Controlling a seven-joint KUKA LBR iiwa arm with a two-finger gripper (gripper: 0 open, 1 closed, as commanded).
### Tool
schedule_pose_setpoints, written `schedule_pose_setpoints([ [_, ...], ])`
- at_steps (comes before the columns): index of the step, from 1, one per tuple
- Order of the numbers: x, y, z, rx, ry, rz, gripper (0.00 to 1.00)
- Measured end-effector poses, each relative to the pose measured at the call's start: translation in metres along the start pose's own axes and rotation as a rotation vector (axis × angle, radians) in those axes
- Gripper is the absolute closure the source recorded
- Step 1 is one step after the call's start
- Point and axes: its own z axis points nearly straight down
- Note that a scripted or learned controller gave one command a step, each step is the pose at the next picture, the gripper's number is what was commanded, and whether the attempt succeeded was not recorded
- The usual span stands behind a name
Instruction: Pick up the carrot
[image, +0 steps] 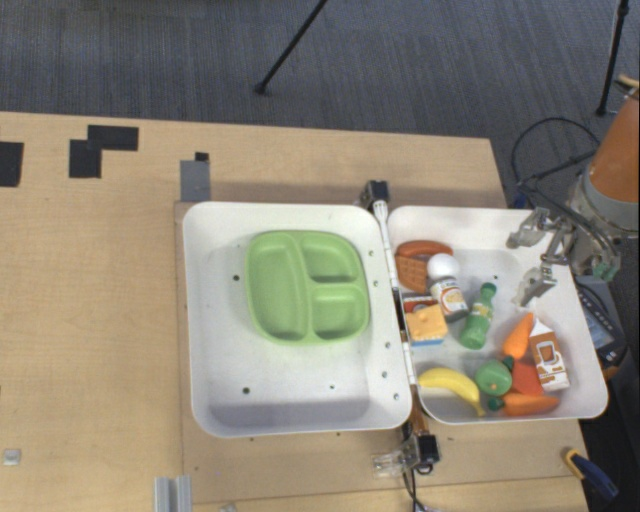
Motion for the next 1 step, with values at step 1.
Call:
schedule_pose_setpoints([
  [1, -0.0145, -0.0276, 0.1210, 0.000, 0.000, 0.209, 0.00],
])
